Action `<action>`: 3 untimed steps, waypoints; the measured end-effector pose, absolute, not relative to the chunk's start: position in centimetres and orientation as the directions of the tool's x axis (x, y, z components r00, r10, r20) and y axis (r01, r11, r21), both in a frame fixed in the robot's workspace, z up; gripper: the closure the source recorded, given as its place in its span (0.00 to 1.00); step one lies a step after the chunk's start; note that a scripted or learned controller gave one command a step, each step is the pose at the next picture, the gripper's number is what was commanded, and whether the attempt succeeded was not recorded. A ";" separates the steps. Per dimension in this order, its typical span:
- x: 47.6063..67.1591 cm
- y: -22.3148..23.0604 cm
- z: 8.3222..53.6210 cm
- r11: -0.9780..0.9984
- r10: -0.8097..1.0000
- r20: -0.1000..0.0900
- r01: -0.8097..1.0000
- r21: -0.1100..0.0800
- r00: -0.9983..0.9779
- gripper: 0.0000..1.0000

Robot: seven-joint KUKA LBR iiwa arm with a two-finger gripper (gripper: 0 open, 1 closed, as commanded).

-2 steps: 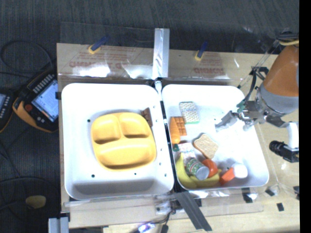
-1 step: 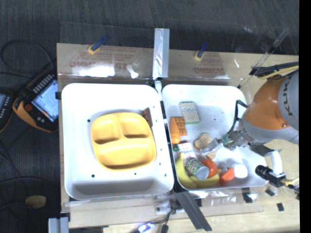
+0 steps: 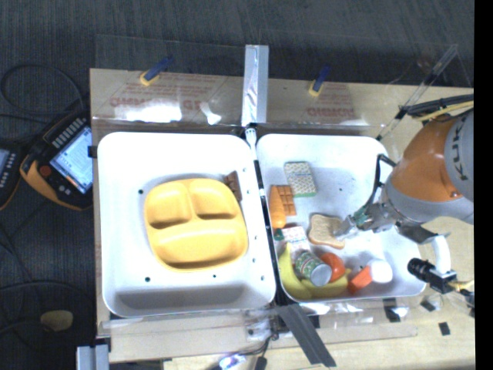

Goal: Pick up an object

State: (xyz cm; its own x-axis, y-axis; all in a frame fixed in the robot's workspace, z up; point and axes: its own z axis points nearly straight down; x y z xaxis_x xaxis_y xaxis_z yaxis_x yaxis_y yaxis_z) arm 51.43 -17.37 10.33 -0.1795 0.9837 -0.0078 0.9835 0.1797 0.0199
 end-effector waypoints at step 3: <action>51.2 -10.7 8.9 0.037 0.999 -0.008 0.999 0.008 -0.037 0.00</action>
